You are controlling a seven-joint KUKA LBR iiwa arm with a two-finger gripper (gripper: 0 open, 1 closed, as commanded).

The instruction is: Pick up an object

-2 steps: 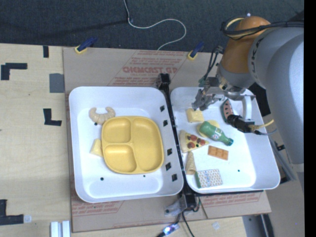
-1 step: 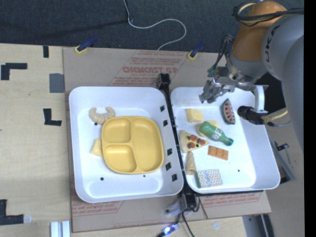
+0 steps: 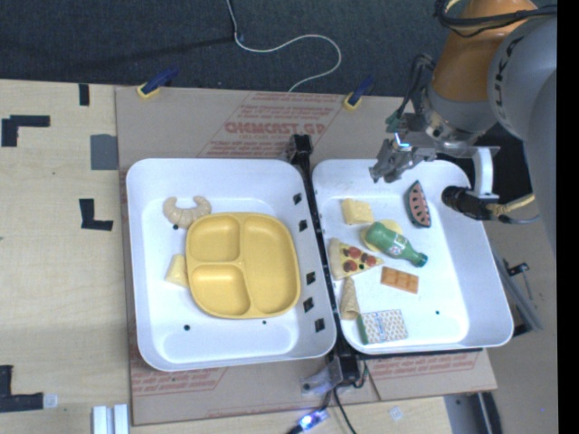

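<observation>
While the grey two-finger gripper (image 3: 387,172) hangs over the right white bin's (image 3: 470,319) far edge, finger state unreadable, the green plastic bottle (image 3: 393,244) lies mid-bin, near the watermelon slice (image 3: 417,203).

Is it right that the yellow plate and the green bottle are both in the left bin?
Not quite. The yellow plate is in the left bin, but the green bottle lies in the right bin, among the other toy food. The camera view shows this.
</observation>
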